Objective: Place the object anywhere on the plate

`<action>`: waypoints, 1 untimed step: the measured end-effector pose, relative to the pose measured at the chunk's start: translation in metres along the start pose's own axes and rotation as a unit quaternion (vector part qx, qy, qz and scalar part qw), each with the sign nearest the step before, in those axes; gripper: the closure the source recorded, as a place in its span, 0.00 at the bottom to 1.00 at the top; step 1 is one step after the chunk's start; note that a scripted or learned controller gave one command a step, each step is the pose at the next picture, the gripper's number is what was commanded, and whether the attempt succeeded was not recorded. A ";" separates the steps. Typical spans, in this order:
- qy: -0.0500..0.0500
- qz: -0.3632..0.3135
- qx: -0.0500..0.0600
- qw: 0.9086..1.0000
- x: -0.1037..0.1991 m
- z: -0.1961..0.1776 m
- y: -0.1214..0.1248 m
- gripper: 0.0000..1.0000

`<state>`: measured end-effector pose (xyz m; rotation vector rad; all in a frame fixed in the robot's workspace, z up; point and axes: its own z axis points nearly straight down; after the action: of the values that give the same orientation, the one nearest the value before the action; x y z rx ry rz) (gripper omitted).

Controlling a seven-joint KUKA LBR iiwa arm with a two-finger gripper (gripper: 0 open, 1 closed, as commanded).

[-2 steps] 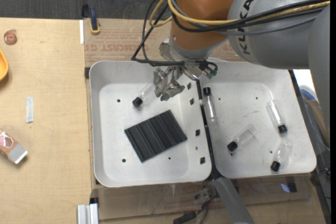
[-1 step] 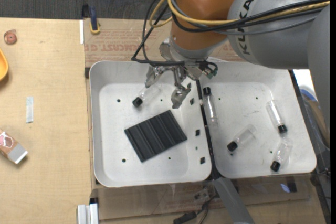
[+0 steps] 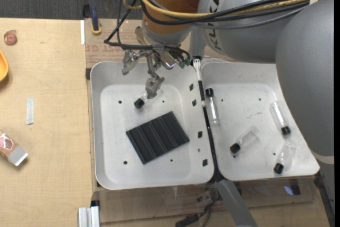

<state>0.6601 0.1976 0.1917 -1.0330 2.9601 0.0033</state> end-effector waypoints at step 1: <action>0.002 0.106 0.000 0.994 -0.016 0.048 0.021 0.00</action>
<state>0.6599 0.2239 0.1433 -0.7130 3.0563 0.0027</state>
